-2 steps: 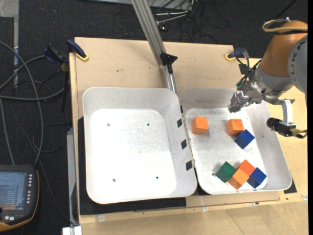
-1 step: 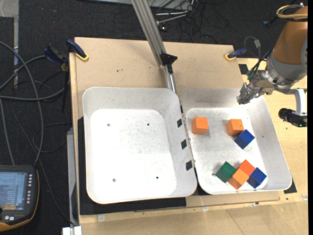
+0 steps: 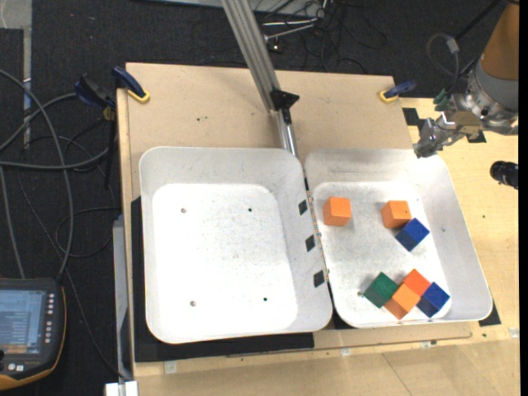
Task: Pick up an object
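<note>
The right bin (image 3: pixel 445 184) holds several small blocks. An orange block (image 3: pixel 337 210) lies near its left side, and a second orange block (image 3: pixel 396 214) sits further right, touching a blue block (image 3: pixel 412 233). At the bin's front a green block (image 3: pixel 381 289), two orange blocks (image 3: pixel 407 293) and a blue block (image 3: pixel 434 299) are packed together. My gripper (image 3: pixel 427 142) hangs above the bin's far right corner, apart from all the blocks, with nothing seen between its fingers.
The left bin (image 3: pixel 165 180) lies beside the right one, sharing a middle rim. A slanted metal pole (image 3: pixel 256 48) comes down to the far edge between the bins. Clamps (image 3: pixel 132 85) sit at the board's far corners. A tablet (image 3: pixel 25 328) lies at lower left.
</note>
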`<move>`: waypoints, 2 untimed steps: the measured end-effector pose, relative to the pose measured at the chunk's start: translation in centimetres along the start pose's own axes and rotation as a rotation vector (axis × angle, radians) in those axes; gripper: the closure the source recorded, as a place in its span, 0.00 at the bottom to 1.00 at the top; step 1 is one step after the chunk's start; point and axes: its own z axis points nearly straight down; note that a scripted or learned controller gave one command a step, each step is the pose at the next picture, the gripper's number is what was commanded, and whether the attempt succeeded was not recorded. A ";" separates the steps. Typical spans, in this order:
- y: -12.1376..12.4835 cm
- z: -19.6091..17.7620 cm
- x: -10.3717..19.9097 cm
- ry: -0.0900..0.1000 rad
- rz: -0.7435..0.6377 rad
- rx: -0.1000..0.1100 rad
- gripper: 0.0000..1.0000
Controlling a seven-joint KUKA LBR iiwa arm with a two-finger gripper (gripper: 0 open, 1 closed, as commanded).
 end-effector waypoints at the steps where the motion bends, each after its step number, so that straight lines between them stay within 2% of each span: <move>1: -2.0 -0.3 5.8 0.005 -0.004 0.009 1.00; 2: -3.4 0.9 11.4 0.005 -0.004 0.011 1.00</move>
